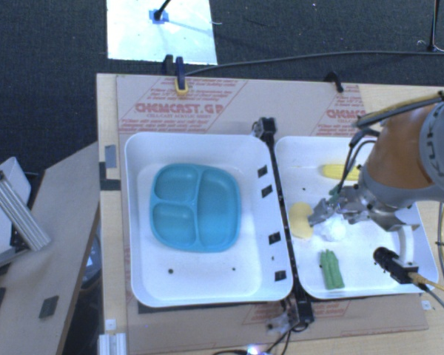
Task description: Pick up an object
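1 fixed overhead camera looks down slantwise on 2 bins (137, 198).

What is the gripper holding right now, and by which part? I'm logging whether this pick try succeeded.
It cannot be told. The gripper is low in the right bin, over a white object beside a yellow one, but no grasp is visible.

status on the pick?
End effector low in right bin, over white ball. Yellow piece beside it. Green piece apart, nearer front.
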`<action>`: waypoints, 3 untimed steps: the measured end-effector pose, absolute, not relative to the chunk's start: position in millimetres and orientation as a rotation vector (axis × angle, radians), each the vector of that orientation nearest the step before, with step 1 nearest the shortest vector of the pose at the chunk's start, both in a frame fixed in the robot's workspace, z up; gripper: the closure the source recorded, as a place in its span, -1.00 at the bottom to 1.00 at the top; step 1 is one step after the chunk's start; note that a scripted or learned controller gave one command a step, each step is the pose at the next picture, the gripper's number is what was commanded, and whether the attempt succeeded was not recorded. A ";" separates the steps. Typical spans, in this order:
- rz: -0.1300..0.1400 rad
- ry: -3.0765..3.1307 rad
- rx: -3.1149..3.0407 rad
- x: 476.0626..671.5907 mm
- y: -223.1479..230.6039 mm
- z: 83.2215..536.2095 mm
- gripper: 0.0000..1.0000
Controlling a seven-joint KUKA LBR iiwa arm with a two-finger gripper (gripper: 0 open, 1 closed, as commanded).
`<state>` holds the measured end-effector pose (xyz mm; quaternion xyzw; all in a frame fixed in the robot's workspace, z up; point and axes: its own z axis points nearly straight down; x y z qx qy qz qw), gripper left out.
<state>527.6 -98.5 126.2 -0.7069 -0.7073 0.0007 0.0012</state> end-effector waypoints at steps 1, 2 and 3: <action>-0.004 -2.222 -2.223 528.9 -98.5 84.1 -1.00; -0.008 -2.225 -2.226 530.6 -98.4 97.0 1.00; -0.007 -2.230 -2.221 533.8 -99.9 161.3 1.00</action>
